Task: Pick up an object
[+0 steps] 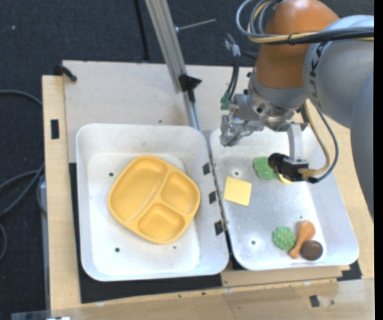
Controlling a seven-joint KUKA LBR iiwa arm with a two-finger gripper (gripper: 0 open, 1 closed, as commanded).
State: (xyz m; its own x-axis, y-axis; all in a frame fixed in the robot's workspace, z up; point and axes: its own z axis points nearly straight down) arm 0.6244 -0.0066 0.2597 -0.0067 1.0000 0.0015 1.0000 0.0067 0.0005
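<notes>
Above the bench, we saw the arm reach in from the right, its gripper over the far left corner of the right bin; we could not tell whether it was wide or narrow. The left bin held a yellow divided plate. The right bin held a yellow square, a green lump, a green ball, an orange piece and a brown knob.

Counts, bench:
- White bins: two, left bin and right bin.
- Yellow divided plate: one, in left bin.
- Right bin: one yellow square slice.
- Two green lumps, upper green lump and lower green lump.
- One orange-brown drumstick.
</notes>
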